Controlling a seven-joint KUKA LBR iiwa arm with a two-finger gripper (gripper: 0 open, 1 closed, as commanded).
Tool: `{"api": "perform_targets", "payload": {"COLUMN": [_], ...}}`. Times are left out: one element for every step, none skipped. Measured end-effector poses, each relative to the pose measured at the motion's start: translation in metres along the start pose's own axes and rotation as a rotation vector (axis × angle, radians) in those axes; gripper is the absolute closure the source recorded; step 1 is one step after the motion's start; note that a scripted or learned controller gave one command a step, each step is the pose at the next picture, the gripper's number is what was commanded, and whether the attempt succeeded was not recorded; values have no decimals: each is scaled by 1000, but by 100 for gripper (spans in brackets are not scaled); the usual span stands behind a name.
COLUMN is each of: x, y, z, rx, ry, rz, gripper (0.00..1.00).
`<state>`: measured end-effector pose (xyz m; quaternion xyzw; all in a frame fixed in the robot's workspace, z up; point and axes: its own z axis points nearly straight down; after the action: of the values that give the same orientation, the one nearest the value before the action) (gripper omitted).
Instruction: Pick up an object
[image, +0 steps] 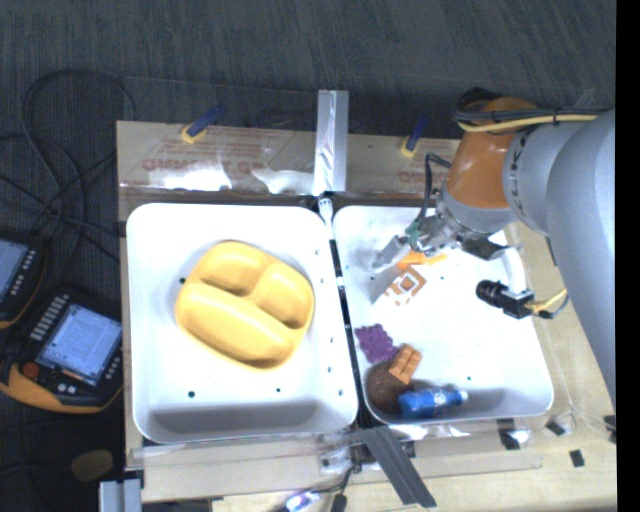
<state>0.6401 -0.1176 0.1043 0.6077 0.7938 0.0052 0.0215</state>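
1. Nearest, at 5 o'clock in the right bin (520, 400), we see a blue bottle (432, 401), a brown ball (381, 383), an orange block (404, 362) and a purple cluster (374, 342).
2. At 9 o'clock, the left bin (150, 400) holds a yellow bread-shaped object (245, 302).
3. Farther, at 1 o'clock, the gripper (412, 243) hovers above an orange-and-white piece (406, 284); we cannot tell its jaw state.

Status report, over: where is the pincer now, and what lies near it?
Pincer low in right bin, far left corner. Orange-and-white piece just beside it, not seen gripped. Purple piece, brown block, blue bottle clustered at near edge.
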Motion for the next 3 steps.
{"api": "perform_targets", "payload": {"x": [19,18,19], "y": [-55,-52,-53], "z": [13,1,3], "rx": [27,20,23], "ry": [20,21,22], "rz": [20,21,20], "gripper": [0,100,0]}}
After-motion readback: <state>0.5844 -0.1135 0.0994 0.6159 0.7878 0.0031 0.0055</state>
